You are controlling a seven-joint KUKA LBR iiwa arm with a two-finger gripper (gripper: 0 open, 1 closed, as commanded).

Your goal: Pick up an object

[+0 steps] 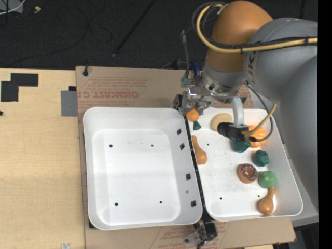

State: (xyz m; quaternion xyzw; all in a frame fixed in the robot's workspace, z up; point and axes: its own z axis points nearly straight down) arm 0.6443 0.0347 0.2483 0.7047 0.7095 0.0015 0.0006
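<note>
Nearest me in the right bin (290, 204) lie an orange gourd (266, 203), a green ball (267, 179) and a donut (247, 173). Farther up, the gripper (193, 111) hangs at the bin's far-left corner, a small orange piece (192, 115) at its tip; I can't tell if it's gripped.

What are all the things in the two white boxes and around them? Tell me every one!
left bin: 1, white, left on the bench
right bin: 1, white, beside it, holds the toys
gourd toys: 2, tan-orange, one near the divider, one at the near right corner
doughnut: 1, brown, right bin middle
green ball: 1, green, beside the doughnut
teal pieces: 2, teal, one above the ball, one under the black part
cream disc: 1, cream, far end
small orange piece: 1, orange, far left corner
arm: 1, grey and orange, over the right bin
</note>
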